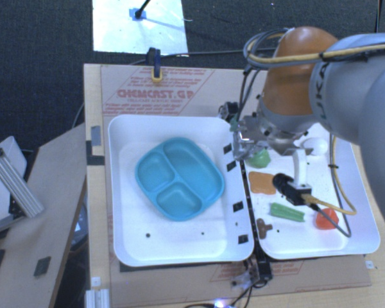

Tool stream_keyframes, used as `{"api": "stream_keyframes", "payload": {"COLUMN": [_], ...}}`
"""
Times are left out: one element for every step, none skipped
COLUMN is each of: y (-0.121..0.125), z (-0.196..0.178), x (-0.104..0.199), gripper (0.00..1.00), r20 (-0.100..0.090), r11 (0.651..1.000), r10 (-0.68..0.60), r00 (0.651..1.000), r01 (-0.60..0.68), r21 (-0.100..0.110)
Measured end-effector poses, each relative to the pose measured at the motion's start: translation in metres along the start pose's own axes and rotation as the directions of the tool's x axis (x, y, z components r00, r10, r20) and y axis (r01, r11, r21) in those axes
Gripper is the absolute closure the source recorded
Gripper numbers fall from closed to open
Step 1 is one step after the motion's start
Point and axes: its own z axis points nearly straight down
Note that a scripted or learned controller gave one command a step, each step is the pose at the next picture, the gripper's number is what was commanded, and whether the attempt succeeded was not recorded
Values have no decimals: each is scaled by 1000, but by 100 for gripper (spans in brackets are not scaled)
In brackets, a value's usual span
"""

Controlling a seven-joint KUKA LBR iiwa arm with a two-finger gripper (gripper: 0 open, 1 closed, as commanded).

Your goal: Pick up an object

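We are looking down on the counter (pixel 64 172) with its two white bins. The left bin (pixel 131 236) is carrying a blue divided plate (pixel 179 178) near its middle. The right bin (pixel 366 230) is holding the small items: a green round piece (pixel 260 158) by the inner wall, an orange flat piece (pixel 262 183) just below it, a green stick (pixel 287 212) lying nearly crosswise toward the near edge, a small brown piece (pixel 264 226) near the near inner corner, a red ball (pixel 327 218) toward the near outer side, and a white piece (pixel 319 147) toward the far side.

The arm is coming in from the right, and the end effector (pixel 249 145) is hanging over the far inner part of the right bin, close to the wall between the bins. We cannot tell whether it is released or clenched, and nothing is visibly caught in it.

We are judging the green round piece to be the nearest candidate: it is sitting just beside the end effector, slightly toward the near edge and the outer side. Being round, it is offering no long axis to align with, so the coming move is probably a short shift and a descent.
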Motion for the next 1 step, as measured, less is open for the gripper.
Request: {"api": "stream_keyframes", "payload": {"y": [-6], "z": [-7], "x": [46], "gripper": [100], "r20": [0], "r11": [1000], "r10": [0], "r00": [1000], "r01": [0], "r21": [-2]}}
